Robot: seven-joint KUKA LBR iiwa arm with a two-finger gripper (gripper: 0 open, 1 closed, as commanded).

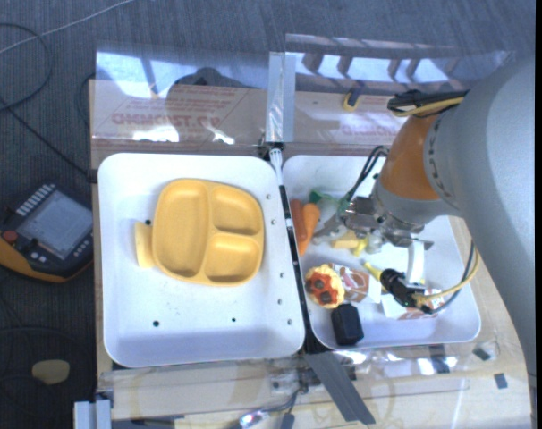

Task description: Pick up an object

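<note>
The gripper [378,236] sits low in the right bin [450,324], among the clutter; whether it is released, clenched or grasping cannot be told. Just beside it lie a carrot [305,222], a pizza-slice toy [324,285] and a black block [347,323]. A yellow divided plate [207,231] rests in the left bin [128,329].
</note>
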